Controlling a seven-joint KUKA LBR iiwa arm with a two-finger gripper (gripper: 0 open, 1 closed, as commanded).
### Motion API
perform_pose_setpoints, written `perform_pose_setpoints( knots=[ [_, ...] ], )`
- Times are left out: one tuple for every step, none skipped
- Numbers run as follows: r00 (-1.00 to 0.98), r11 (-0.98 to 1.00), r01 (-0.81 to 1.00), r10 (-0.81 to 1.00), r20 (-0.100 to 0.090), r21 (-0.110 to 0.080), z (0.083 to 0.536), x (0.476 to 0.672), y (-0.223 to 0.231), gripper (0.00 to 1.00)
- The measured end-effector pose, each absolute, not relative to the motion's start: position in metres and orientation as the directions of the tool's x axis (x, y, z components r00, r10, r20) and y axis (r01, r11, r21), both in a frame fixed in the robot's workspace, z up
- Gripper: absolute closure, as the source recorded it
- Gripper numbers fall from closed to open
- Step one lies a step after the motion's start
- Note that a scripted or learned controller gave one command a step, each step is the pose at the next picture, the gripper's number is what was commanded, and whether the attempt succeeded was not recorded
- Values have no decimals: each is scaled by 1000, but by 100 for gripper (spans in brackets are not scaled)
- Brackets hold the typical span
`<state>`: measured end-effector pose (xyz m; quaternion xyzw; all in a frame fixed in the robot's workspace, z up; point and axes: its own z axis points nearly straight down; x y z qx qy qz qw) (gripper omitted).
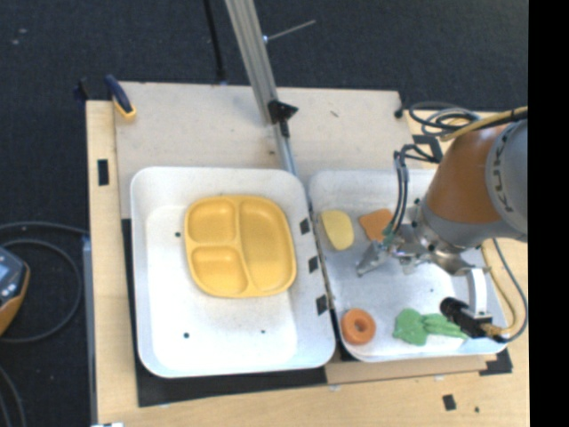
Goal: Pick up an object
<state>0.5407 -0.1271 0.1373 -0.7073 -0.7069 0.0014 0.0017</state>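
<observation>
My gripper (378, 258) hangs low over the middle of the right bin (356, 189), its fingers spread open with nothing between them. Just to its left lies a pale yellow oval object (337, 229). An orange wedge-shaped piece (375, 224) sits right behind the fingers, partly hidden by the wrist. Near the bin's front lie an orange ring (358, 326) and a green leafy toy (425, 326).
The left bin (160, 327) holds a yellow divided plate (240, 245). A metal pole (258, 60) slants up from the bench between the bins. Cables lie at the far right behind the arm.
</observation>
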Motion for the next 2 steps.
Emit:
perform_pose_setpoints(
  knots=[
    [2,-2,1000,1000,-1,2,101,542,-128,0],
    [7,-7,1000,1000,0,6,114,543,-129,100]
  ],
)
